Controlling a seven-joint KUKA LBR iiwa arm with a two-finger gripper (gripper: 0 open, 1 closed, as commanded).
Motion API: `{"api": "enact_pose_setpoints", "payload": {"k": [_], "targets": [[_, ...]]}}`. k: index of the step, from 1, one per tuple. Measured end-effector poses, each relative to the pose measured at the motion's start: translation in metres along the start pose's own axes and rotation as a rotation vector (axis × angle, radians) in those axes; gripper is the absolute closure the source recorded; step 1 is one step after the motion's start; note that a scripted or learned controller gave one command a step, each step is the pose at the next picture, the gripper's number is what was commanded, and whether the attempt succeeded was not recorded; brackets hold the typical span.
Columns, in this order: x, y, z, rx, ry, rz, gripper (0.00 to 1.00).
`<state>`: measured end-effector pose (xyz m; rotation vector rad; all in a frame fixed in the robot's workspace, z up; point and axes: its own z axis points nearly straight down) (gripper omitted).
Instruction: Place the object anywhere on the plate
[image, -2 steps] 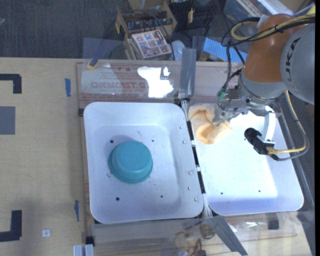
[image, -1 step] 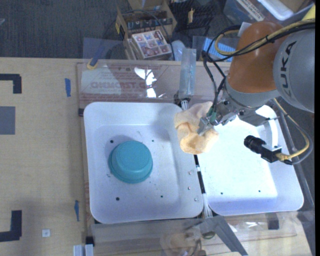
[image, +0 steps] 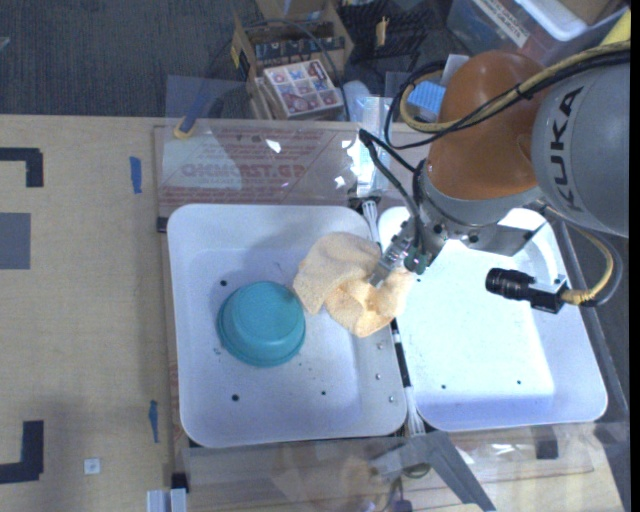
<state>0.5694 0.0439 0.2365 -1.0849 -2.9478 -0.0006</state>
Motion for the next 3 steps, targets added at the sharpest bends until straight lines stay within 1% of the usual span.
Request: {"api": "enact_pose_setpoints", "payload": {"k": [1, 2, 3], "targets": [[0.041, 0.02, 0.012, -0.001, -0.001, -0.397, 1.0], [0.083, 0.047, 0.002, -0.004, -0.004, -0.706, 1.0], [0.13, 0.068, 0.006, -0.001, -0.001, -0.71, 1.0]]}}
